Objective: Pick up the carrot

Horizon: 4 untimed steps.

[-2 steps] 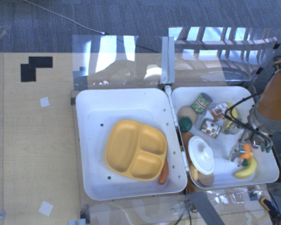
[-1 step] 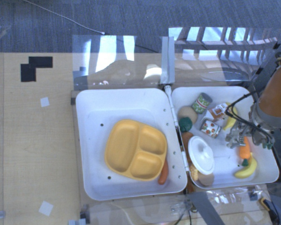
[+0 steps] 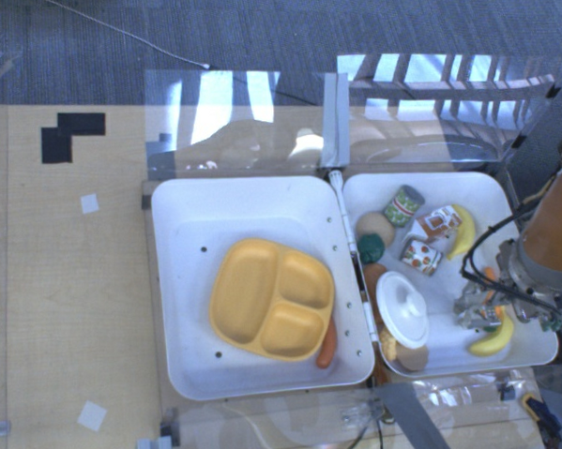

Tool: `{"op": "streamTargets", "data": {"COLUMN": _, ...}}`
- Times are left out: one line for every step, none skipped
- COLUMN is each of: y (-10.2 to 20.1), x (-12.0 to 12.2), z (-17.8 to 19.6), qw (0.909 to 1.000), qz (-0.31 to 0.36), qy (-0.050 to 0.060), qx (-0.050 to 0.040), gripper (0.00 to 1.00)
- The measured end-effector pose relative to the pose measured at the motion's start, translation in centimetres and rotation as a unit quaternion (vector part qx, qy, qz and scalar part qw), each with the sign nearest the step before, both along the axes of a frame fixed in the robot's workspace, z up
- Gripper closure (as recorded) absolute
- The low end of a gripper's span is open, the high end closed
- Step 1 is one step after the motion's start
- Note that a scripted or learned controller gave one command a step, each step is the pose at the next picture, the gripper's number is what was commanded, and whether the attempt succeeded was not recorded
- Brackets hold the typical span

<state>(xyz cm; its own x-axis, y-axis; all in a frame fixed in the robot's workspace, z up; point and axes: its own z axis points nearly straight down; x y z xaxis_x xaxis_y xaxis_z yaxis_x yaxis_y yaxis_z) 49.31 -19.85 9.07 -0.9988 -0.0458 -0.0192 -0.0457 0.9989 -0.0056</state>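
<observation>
carrot [image 3: 326,347] lies in the left bin [image 3: 185,271], at five o'clock of the yellow tray [image 3: 271,297], touching its rim. gripper [image 3: 480,309] hovers in the right bin [image 3: 527,351]; grip state: cannot tell. approach from above, aligned across the carrot's width.

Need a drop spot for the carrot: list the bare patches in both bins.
Left bin: bare floor left of and behind the yellow divided plate; the carrot lies along the plate's right front edge. Right bin: crowded with white lidded bowl, bananas, cartons, gripper.
</observation>
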Motion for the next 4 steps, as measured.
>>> {"op": "streamTargets", "data": {"y": -0.6, "x": 0.3, "z": 0.0, "qw": 0.9859, "qz": 0.167, "qy": 0.001, "qx": -0.0025, "gripper": 1.0}}
{"op": "streamTargets", "data": {"y": 1.6, "x": 2.0, "z": 9.6, "qw": 0.9941, "qz": 0.109, "qy": 0.001, "qx": -0.0015, "gripper": 1.0}}
{"op": "streamTargets", "data": {"y": -0.6, "x": 0.6, "z": 0.0, "qw": 0.986, "qz": 0.167, "qy": 0.003, "qx": -0.002, "gripper": 1.0}}
{"op": "streamTargets", "data": {"y": 2.2, "x": 2.9, "z": 10.8, "qw": 0.9929, "qz": 0.119, "qy": 0.001, "qx": -0.0019, "gripper": 1.0}}
